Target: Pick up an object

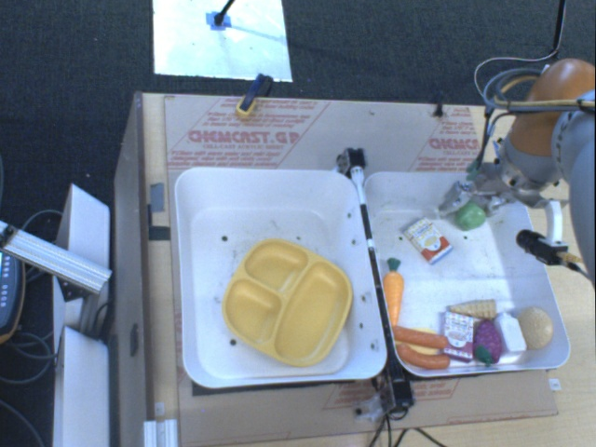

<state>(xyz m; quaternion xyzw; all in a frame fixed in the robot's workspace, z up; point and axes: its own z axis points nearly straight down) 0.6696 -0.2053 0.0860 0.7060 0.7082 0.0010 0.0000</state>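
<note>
The hand (pixel 468 201) sits low in the far part of the right bin (pixel 559 343), and a small green object (pixel 471 217) seems to lie between its fingers, partly hidden by them; its shape and long axis are hard to make out. The arm (pixel 559 128) is cut off at the right edge. Nearer lie a small box (pixel 428 239), a carrot (pixel 394 290) pointing its green top away, and 2 sausages (pixel 419 345). The left bin (pixel 279 189) holds a yellow tray (pixel 287 301).
</note>
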